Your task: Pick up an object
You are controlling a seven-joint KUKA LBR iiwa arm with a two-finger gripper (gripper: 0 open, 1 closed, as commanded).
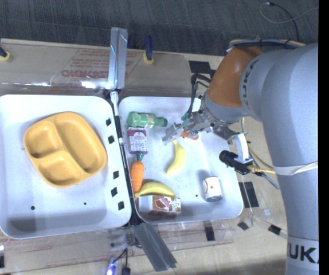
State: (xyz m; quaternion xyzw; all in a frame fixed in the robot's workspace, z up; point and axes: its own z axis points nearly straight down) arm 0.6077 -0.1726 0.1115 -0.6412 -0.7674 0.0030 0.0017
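My gripper (181, 132) hangs over the upper middle of the right bin (227, 208), just above the top end of a yellow banana (176, 158). A small red-orange patch shows at the gripper, and I cannot make out what it is. To the gripper's left lie a green bottle (146, 120) and a red packet (137, 140). Below them are a carrot (137, 175), a second banana (155, 188) and a brown carton (164, 204). A white can (212, 188) stands at the lower right of the bin.
The left bin (15, 211) holds a yellow divided plate (65, 148). The grey arm with its orange band (228, 82) covers the right bin's upper right corner. A raised divider (118, 153) separates the two bins.
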